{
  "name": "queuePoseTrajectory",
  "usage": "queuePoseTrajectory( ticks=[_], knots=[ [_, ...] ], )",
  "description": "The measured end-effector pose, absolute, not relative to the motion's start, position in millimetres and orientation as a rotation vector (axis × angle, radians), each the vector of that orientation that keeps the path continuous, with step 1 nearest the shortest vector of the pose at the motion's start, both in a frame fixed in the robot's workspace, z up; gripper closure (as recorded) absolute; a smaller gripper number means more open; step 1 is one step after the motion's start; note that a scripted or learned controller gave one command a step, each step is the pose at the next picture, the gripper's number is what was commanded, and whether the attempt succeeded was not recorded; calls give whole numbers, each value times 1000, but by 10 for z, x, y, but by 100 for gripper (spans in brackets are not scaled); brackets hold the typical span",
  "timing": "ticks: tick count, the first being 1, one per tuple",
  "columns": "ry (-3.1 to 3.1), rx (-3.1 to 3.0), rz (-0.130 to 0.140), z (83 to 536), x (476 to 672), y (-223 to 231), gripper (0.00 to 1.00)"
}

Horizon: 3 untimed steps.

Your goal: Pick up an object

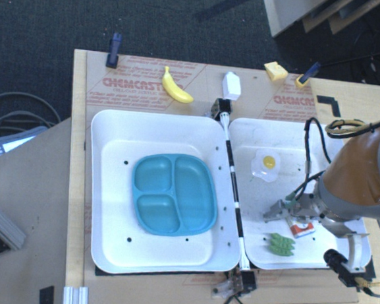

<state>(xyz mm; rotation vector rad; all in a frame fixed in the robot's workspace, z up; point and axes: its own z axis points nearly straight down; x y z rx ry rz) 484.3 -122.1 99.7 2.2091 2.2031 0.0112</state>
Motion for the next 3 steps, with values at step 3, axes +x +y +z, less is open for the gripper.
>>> queuePoseTrajectory(
  ticks=[3],
  knots=[
    [2222,2223,-2,842,5599,-1855,0]
  ],
)
